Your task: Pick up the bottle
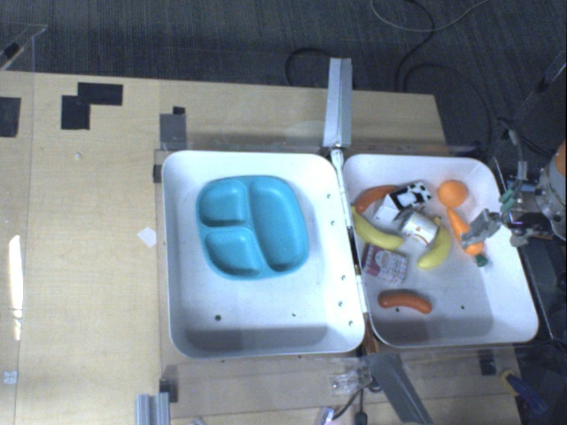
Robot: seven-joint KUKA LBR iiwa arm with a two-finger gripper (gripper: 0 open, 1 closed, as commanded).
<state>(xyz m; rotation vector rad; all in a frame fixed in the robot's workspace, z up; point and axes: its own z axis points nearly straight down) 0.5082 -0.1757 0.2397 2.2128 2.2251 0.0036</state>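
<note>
The bottle (416, 227) lies in the right bin (496, 321), near its back edge, against a banana (376, 233). The pincer (485, 224) hovers near that bin's right edge; whether it is open, I cannot tell.

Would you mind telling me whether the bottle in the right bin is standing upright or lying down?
Lying down. The bottle rests on its side across the banana in the right bin, its long side facing the camera.
</note>
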